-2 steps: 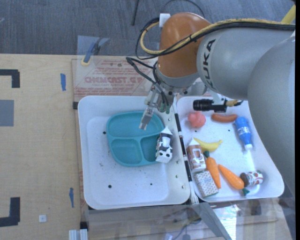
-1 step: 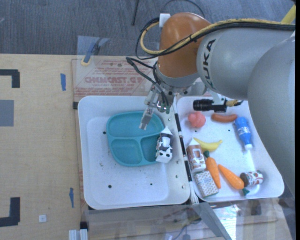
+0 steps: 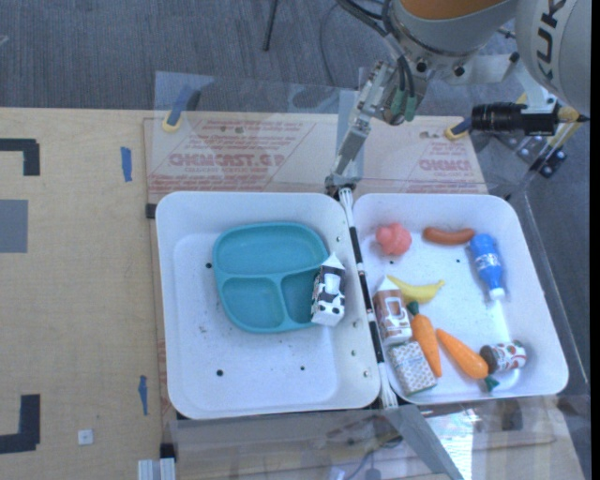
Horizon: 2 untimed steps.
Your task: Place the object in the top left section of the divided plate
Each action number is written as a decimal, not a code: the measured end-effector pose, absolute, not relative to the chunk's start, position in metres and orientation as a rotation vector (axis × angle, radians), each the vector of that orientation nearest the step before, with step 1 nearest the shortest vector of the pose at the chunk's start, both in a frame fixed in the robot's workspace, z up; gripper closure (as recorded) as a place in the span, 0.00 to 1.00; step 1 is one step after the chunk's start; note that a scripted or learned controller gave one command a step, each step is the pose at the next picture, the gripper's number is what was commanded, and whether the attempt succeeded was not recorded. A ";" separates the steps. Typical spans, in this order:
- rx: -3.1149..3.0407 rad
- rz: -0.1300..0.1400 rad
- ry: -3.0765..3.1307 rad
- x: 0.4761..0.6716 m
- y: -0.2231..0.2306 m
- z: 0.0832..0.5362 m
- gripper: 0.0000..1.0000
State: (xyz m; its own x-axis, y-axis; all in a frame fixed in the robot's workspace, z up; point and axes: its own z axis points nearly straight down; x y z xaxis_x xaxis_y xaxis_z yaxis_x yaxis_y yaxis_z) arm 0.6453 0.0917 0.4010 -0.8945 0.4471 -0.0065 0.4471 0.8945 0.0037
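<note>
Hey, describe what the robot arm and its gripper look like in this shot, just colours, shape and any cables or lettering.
The arm is rounded and light grey, with an orange band across its top segment. Dark KUKA lettering runs down a grey link at the upper right. Dark cables loop beside the wrist. The gripper is a slim, pale metallic tool tapering to a narrow dark tip.

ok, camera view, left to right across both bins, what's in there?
Teal divided plate → black-and-white milk carton → pink fruit → banana → sausage → blue bottle. The cluster at the front of the right bin overlaps too much in order, so it is left out.
</note>
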 end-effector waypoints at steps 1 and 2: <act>0.563 0.001 3.086 0.659 0.060 0.385 0.00; 0.228 0.001 3.128 0.657 0.002 0.387 0.00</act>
